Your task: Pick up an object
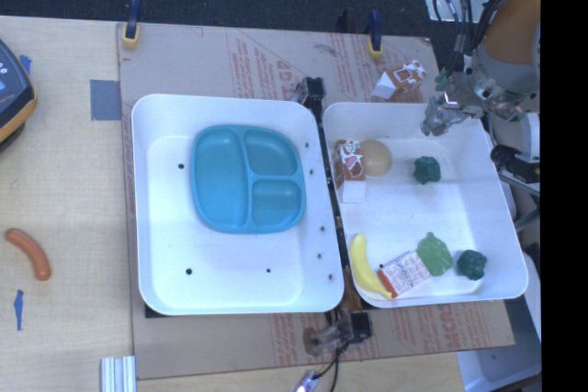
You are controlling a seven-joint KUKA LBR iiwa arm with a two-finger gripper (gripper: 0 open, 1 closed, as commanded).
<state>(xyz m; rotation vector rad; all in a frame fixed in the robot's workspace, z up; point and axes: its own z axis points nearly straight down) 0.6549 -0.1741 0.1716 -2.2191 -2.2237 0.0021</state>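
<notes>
Left bin [156, 197]: a shallow white plastic bin is sitting on the left of the bench, carrying a light-blue plastic divided plate [248, 178] near its middle; bare floor is lying around the plate on every side.
Right bin [478, 197]: the matching shallow white bin is holding all the candidate objects, with its middle and far-right floor lying open.
Arm [511, 23]: the grey arm with the orange band is reaching in from the right and hanging over the far-right corner of the right bin.
Gripper [439, 120]: it is hovering above the far edge of the right bin; I cannot tell whether it is apart or together, and nothing is showing in its grasp.
Risk, rim: a straight descent from here is likely landing on or just inside the bin wall, so a scrape or a miss is looking possible.
Yellow plastic banana [366, 266]: it is lying at the near-left of the right bin, touching a red-and-white packet [404, 273]; crowding could be spoiling a grasp there.
Beige round ball [374, 158]: it is resting against a small carton and may be rolling away.
Dark green small block [426, 169]: it is standing alone, nearest the gripper, with open room around it.
</notes>
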